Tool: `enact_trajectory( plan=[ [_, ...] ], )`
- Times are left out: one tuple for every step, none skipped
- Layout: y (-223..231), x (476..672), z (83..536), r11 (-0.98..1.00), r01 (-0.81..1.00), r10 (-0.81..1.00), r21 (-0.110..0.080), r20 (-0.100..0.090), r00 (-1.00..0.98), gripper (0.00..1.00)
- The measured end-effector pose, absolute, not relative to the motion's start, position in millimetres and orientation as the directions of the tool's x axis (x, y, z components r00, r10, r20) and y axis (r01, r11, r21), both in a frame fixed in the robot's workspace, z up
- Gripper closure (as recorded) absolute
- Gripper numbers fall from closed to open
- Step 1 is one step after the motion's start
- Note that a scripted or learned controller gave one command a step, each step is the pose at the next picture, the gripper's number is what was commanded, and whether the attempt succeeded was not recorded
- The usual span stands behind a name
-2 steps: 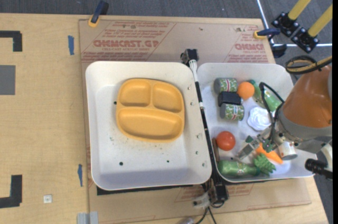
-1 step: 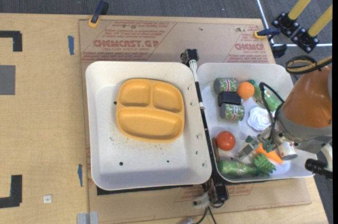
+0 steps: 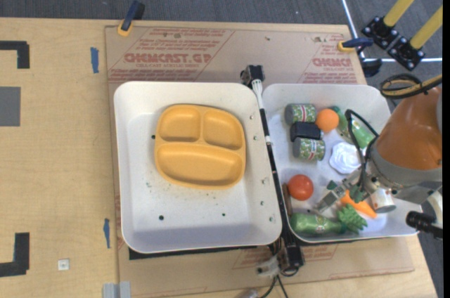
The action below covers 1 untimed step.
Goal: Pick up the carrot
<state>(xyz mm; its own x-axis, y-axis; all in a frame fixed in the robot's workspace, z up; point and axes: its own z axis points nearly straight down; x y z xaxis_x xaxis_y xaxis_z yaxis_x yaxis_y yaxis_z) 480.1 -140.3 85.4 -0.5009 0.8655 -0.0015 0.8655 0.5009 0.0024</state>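
The carrot point(image 3: 360, 206) is a small orange toy with a leafy green top point(image 3: 352, 219). It lies near the front edge of the right bin point(image 3: 394, 230). My gripper point(image 3: 341, 193) is low in that bin, right at the carrot's upper left end and touching or nearly touching it. The arm's orange band point(image 3: 416, 135) hangs above it and hides the bin's right side. Nothing shows the carrot lifted off the bin floor.
The right bin also holds a red tomato point(image 3: 301, 186), a green vegetable point(image 3: 310, 223), two cans point(image 3: 309, 147), an orange point(image 3: 327, 119), a white object point(image 3: 344, 157) and a green bottle point(image 3: 362, 132). The left bin point(image 3: 133, 170) holds a yellow divided plate point(image 3: 200, 145).
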Motion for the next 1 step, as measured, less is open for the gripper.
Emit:
enact_trajectory(
  plan=[
    [-114.3,479.8,85.2,-0.149,0.989,0.989,0.002,-0.001,0.149,0.00]
  ],
)
